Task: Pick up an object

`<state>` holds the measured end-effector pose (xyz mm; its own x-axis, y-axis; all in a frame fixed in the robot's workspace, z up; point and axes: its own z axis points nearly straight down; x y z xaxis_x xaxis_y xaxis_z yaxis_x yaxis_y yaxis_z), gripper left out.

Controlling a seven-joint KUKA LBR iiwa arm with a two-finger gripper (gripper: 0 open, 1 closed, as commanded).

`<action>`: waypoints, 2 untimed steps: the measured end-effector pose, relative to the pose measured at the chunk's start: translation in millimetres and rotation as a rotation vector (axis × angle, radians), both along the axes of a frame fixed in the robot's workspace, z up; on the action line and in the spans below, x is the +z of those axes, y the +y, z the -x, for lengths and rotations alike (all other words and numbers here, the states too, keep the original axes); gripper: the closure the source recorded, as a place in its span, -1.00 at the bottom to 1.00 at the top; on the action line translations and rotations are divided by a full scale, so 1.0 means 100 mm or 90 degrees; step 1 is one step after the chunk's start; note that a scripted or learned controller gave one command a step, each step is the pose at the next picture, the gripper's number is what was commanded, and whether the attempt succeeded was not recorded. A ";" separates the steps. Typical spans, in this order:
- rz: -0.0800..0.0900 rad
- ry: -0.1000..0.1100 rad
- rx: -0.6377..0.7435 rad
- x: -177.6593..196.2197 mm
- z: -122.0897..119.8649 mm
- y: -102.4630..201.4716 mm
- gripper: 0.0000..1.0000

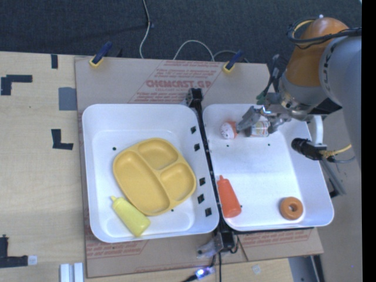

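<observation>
Object: a small white and pink egg-like toy (227, 130) in the upper left of the right bin (305, 219), long axis roughly upright in frame, rounded end toward the divider
Look: pale shell, reddish patch on its right side
Gripper: gripper (251, 122) just right of the toy, fingers spread, nothing between them
Others: orange bottle (228, 197), brown ring (291, 208), yellow tray (154, 175), yellow bottle (130, 216)

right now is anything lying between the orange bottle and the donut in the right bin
No. In the camera view, only bare white bin floor lies between the orange bottle and the donut.
</observation>
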<state>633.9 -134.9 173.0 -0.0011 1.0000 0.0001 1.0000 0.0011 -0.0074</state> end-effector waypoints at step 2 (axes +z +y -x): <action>0.001 -0.004 0.001 -0.90 0.12 0.02 -1.00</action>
